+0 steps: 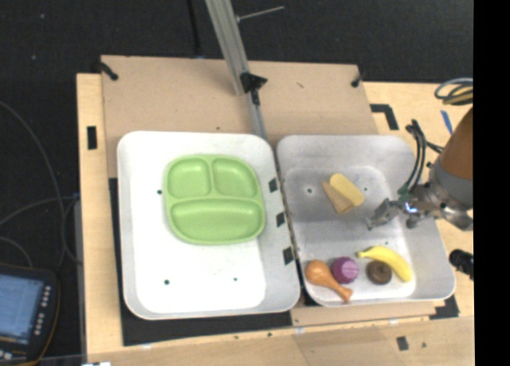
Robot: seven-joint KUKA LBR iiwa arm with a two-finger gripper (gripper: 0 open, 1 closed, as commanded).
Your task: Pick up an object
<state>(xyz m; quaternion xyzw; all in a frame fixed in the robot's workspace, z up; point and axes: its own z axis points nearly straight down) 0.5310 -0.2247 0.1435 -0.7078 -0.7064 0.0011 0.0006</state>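
While gripper (384,214) hovers, grasp indiscernible: approach step; banana (388,261) just below, needs descent and closing.

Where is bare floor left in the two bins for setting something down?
Left bin: a free strip along its near edge below the green divided plate, plus a narrower margin left of it. Right bin: bare along the far wall above the yellow block. Its near edge is crowded: orange gourd, purple ball, brown ball, banana.
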